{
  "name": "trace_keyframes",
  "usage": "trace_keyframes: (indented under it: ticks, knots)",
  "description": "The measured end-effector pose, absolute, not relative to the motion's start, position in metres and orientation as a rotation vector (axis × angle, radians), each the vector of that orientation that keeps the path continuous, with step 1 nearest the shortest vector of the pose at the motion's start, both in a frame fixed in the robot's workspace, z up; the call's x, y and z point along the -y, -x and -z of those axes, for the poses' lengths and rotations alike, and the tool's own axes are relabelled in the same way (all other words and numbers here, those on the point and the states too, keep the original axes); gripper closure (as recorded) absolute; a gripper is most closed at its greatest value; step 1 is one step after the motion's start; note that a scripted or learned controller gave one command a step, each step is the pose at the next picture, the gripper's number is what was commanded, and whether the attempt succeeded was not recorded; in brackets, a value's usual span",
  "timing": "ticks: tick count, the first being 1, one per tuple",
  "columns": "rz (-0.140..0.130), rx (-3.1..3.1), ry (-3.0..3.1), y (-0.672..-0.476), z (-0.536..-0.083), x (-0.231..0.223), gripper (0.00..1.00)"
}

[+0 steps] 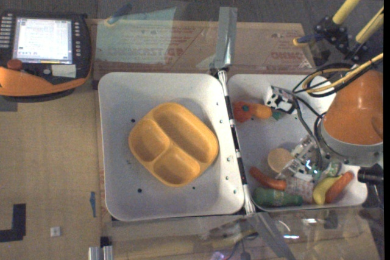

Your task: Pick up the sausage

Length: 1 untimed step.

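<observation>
The sausage, a short reddish-brown link, lies in the right bin near its front left, just above a green cucumber. My gripper hangs low over the bin's front middle, a little to the right of the sausage and above it in the view, next to a round tan piece. Nothing shows in its grasp. The arm's orange band covers the bin's right part.
A yellow banana and a second orange-red link lie at the right bin's front right. A carrot and a black-and-white toy sit at its back. The left bin holds a yellow divided plate.
</observation>
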State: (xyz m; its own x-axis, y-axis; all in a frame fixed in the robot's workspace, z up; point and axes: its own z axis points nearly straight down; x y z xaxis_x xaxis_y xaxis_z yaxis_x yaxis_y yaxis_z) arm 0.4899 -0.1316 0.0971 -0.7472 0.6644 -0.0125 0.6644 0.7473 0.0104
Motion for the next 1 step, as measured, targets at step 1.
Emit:
trace_keyframes:
  ticks: [1]
  knots:
    - [-0.009,-2.923,-1.109,-0.49,-0.0971,0.1311,0.0]
